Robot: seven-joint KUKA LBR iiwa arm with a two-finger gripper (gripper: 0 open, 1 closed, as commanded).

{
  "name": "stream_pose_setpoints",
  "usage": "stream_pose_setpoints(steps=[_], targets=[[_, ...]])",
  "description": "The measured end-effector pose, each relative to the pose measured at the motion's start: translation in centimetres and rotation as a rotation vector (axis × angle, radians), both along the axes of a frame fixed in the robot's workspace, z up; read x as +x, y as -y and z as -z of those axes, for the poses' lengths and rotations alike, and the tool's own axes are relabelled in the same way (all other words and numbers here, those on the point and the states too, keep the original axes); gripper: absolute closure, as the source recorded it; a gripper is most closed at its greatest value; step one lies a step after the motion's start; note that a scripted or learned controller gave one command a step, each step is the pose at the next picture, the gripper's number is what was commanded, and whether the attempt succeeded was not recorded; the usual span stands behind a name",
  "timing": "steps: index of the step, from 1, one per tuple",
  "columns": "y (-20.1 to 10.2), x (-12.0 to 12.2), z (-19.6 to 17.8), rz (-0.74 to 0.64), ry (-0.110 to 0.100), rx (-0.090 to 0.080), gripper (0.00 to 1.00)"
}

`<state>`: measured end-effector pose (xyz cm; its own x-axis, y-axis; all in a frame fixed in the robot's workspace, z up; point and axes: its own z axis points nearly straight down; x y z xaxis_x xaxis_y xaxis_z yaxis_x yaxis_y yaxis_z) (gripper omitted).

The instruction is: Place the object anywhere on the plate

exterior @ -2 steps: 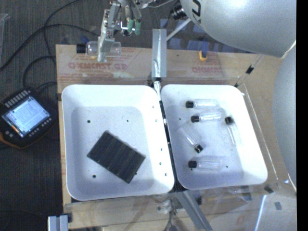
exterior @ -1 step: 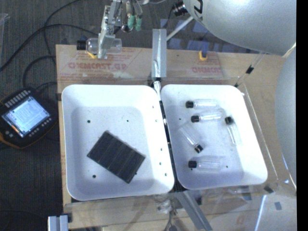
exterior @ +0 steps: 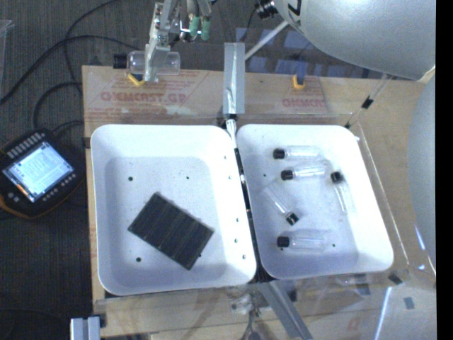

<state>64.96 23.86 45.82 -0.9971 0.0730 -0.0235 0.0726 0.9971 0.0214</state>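
The gripper [exterior: 167, 30] hangs at about 11 o'clock in the camera view, above the far edge of the counter [exterior: 106, 101] and beyond both bins; whether its grasp is spread or closed cannot be told from this slant; a small clear piece [exterior: 163, 61] shows at its lower end, and I cannot tell whether it is gripped or merely lies behind. The grey arm [exterior: 354, 20] bulks across the 1 o'clock corner.

The left bin [exterior: 106, 147] carries the plate [exterior: 170, 231], a dark ribbed rectangle lying flat and turned at an angle to the bin walls, toward the 6 o'clock part of the bin floor; nothing rests on it.

The right bin [exterior: 368, 211] holds five clear vials with black caps, all lying on their sides and all well apart from the plate; the first vial [exterior: 297, 151] lies at 12 o'clock in that bin; the second vial [exterior: 306, 171] lies just beside it, toward 6 o'clock; the third vial [exterior: 340, 191] lies at 3 o'clock, its cap toward the far wall; the fourth vial [exterior: 281, 205] lies slanted near the bin's centre, its cap toward 5 o'clock; the fifth vial [exterior: 304, 241] lies at 6 o'clock, its cap toward the left bin.

A metal post [exterior: 234, 80] stands at 12 o'clock where the two bins meet; a handheld control pendant [exterior: 37, 168] with a lit screen lies off the counter at 9 o'clock, its cable trailing toward 12 o'clock.
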Motion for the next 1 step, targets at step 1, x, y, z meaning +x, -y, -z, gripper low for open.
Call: stream_pose_setpoints(steps=[1], targets=[[-0.03, 0.08, -0.99, 0.000, 0.004, 0.002, 1.00]])
